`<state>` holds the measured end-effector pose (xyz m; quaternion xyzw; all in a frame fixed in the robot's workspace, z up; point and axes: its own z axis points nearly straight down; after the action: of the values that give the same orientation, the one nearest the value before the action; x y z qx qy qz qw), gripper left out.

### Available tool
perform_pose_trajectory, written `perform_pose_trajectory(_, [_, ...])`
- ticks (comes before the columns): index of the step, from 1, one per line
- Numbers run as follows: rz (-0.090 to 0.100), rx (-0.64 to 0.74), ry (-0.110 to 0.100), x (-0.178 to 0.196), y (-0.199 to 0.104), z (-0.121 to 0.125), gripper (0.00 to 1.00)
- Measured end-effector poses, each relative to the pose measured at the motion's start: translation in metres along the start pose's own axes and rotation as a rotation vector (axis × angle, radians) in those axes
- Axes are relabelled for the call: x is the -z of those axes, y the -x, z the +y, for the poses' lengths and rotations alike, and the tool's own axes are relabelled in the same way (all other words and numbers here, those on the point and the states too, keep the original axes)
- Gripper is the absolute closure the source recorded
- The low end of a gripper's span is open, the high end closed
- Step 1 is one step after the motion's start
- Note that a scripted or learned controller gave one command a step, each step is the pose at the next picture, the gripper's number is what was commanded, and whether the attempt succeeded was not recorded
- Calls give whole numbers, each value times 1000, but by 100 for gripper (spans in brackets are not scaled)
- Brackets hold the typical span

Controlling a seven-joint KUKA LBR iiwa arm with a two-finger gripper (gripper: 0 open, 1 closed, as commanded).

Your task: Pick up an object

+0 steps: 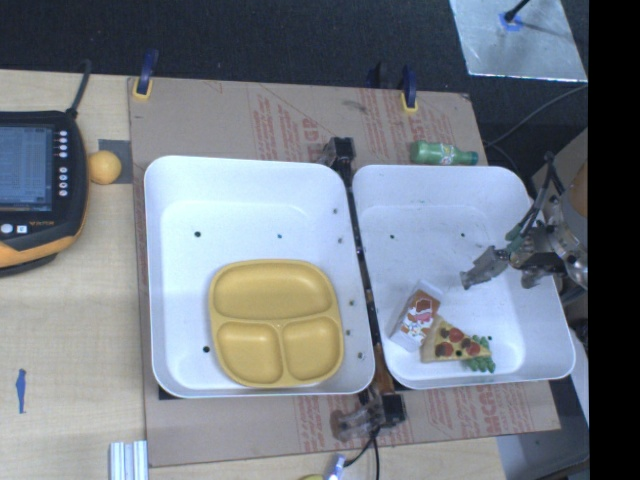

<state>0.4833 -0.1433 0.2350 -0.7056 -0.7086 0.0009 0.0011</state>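
1. In the right bin (520,343), below and left of the tool (500,263), lie two things: a pizza slice toy (455,346) and a small card (418,316).
2. The tool's fingers are spread apart, gripping nothing.
3. One yellow tray (275,320) sits in the left bin (200,208).

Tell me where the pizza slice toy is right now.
The pizza slice toy lies in the right bin, near its front edge, touching a small card on its left.
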Motion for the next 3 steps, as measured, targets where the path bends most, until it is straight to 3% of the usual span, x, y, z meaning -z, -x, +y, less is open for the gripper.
perform_pose_trajectory(1, [-1,3,-2,-63,-44,56,0])
perform_pose_trajectory(2, [-1,1,-1,-92,-50,18,0])
perform_pose_trajectory(3, [2,3,3,-141,-29,27,0])
